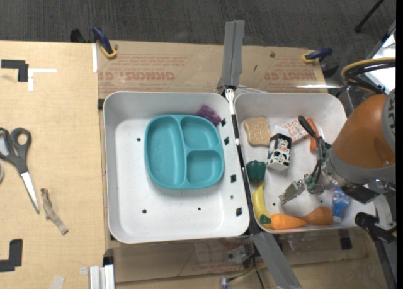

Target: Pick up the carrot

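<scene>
The carrot, orange with a green end, lies along the front wall of the right bin. Another orange piece touches its right end. My gripper hangs just above and behind the carrot, over the bin's floor, reaching in from the right under the orange-banded wrist. Its fingers stand open with nothing between them, and they do not touch the carrot.
In the right bin are a yellow banana, a green piece, a cow-print carton, toast, an orange packet and a blue item. The left bin holds a teal divided plate and a purple item. Scissors lie on the bench.
</scene>
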You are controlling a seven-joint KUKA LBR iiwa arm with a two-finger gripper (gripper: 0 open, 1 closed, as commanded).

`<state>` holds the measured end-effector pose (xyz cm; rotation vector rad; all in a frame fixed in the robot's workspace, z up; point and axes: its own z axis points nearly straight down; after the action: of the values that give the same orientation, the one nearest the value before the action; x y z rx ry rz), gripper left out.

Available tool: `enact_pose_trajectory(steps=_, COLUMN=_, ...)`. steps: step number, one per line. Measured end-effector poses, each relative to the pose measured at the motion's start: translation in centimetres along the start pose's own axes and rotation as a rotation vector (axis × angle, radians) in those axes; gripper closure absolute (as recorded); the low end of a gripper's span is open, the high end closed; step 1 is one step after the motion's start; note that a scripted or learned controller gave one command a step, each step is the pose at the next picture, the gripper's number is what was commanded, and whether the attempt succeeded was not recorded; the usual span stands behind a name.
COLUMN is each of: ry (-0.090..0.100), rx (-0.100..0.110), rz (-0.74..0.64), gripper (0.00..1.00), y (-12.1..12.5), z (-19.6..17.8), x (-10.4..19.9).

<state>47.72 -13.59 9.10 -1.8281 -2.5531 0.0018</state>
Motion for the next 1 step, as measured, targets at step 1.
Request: enact_pose_trajectory(steps=1, ry=0.001, rx=-0.001, rz=-0.388, gripper=0.00, y=1.15, z=-0.01, x=3.26)
